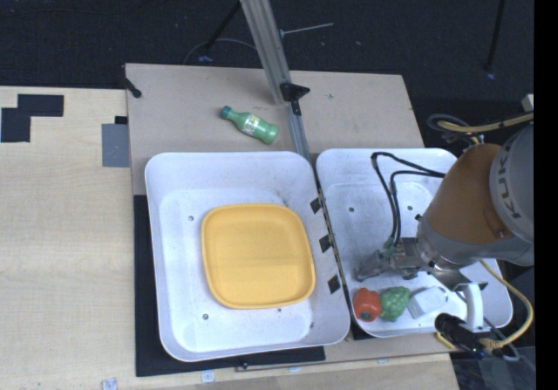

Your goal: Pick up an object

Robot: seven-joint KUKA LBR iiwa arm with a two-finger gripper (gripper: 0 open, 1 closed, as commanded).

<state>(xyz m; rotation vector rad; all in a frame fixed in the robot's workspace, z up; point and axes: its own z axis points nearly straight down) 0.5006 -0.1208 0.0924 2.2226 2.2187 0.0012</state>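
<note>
While its opening is perhaps unreadable, metal gripper point(370, 270) above glossy red-and-green lump point(381, 303), smooth white bin point(349, 179).

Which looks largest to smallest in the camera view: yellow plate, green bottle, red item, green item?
1. Yellow plate, by far the largest.
2. Green bottle on the bench behind the bins.
3. Red item and green item in the right bin: they look alike in size, so no ranking.

A grey arm point(514, 196) with an orange band point(466, 201) is reaching in from the right, its gripper point(384, 264) angling down and leftward.
</note>
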